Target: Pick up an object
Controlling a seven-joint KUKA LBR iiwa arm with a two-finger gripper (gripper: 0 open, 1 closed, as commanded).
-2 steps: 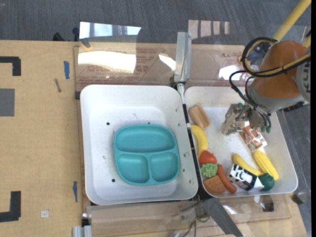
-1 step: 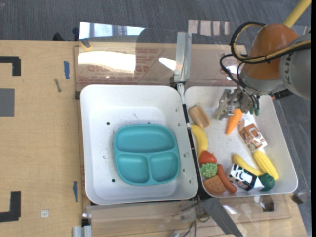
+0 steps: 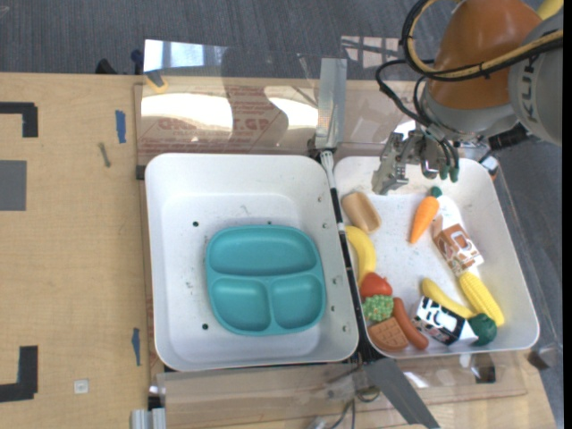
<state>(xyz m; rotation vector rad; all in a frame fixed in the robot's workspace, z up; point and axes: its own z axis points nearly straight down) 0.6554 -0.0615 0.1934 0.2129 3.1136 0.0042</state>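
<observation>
Left of the claw, the left bin carries a teal divided plate. The claw hangs over the right bin's far end, fingers spread with nothing between them. Just right and nearer sits the carrot; just left and nearer, the bread roll. The banana lies nearer still.

Noted a teal three-compartment plate lying flat near the middle of the left white bin. Left of that bin, saw bare wooden bench with a blue tape strip and a black corner mark. Behind that bin, found a clear glaring panel, then grey carpet.
</observation>
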